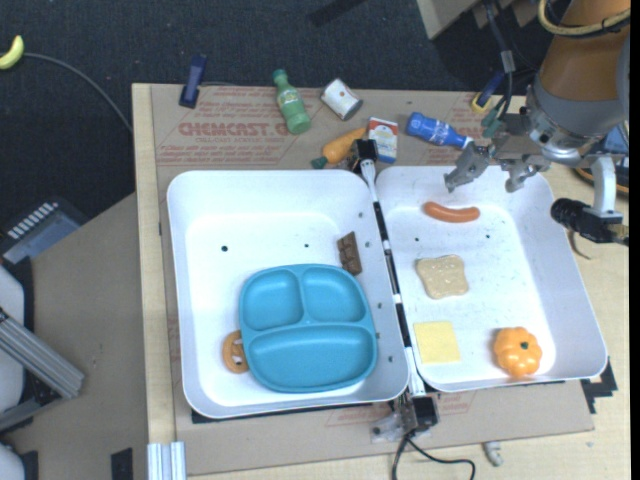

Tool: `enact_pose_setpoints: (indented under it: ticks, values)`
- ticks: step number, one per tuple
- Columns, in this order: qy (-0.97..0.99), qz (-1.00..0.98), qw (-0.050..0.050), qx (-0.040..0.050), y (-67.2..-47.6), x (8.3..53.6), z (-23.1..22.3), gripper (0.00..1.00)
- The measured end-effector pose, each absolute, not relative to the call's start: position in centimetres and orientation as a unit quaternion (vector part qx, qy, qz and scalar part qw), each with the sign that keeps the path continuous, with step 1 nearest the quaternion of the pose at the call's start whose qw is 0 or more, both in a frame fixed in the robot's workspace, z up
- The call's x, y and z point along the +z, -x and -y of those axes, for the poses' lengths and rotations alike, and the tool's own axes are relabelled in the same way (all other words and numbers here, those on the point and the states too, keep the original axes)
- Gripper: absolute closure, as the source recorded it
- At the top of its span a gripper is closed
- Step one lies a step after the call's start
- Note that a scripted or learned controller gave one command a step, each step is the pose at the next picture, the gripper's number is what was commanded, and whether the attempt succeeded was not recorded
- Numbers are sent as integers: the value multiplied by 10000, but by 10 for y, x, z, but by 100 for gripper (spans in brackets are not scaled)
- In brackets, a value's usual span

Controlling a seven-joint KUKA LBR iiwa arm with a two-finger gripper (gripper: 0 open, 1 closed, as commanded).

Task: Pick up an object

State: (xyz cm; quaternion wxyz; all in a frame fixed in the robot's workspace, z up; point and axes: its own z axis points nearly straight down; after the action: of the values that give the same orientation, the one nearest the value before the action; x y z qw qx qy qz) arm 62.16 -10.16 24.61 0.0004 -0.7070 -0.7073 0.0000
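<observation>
Down at the front edge there's a tangle of black cable (pixel 415 438) hanging off the bench, right where the two white bins meet. Left bin (pixel 200 218) has a blue divided plate (pixel 305 326) with a pretzel (pixel 234 353) tucked against its left side, plus a little brown chocolate-looking bar (pixel 349 252) near the divider. Right bin (pixel 560 268) holds a sausage (pixel 451 211) up top, a slice of toast (pixel 442 276) below it, a yellow cheese square (pixel 437 342), and an orange pumpkin (pixel 516 352) in the near right corner.

Gripper (pixel 495 171) is hanging over the far edge of the right bin, fingers spread apart with nothing between them, just above the sausage and a bit to its right.

Bins sit on a cardboard-brown board (pixel 250 123) with red print. Scattered along the back of it: a green bottle (pixel 292 103), a blue bottle (pixel 435 129), a small white can (pixel 341 99), a carrot (pixel 340 148) and a small carton (pixel 382 138). Dark carpet (pixel 150 18) beyond that.
</observation>
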Motion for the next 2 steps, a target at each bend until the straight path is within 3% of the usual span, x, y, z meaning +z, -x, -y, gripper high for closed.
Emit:
enact_pose_setpoints:
  ticks: [1,2]
  values:
    - [7075,7067,7,5,-589,97,119,0]
    - [7072,7070,3,0,-559,84,92,0]
